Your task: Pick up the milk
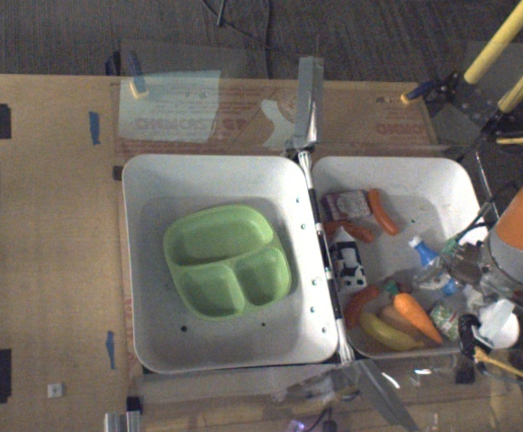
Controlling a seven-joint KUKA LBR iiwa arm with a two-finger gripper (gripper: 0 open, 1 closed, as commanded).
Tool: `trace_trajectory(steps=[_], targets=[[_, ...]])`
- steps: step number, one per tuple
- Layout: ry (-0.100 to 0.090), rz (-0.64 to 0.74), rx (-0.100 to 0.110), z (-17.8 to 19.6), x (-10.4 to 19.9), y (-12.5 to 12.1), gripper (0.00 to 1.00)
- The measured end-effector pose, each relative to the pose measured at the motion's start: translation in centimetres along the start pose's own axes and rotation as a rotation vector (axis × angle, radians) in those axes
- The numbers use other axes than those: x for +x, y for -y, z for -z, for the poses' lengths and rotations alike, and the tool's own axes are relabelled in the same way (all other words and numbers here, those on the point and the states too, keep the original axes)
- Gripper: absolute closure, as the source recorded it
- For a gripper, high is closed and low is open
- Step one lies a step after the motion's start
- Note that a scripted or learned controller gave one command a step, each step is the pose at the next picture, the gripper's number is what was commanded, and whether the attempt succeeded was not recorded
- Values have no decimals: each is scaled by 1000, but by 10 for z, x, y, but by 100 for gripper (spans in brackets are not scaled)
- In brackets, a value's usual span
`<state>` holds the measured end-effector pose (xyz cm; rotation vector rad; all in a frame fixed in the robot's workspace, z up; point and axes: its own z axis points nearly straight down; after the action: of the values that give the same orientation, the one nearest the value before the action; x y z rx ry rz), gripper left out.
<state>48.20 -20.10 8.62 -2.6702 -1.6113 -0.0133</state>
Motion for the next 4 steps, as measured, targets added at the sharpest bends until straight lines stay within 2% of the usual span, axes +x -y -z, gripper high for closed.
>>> trace_trajectory(steps=[1,2,3,4], targets=[[0,53,1,0,0,-1,0],[10,215,-5,0,0,0,0],[19,173,-19,-1,53,-14,0],[3,264,-10,1,-2,-4,0]])
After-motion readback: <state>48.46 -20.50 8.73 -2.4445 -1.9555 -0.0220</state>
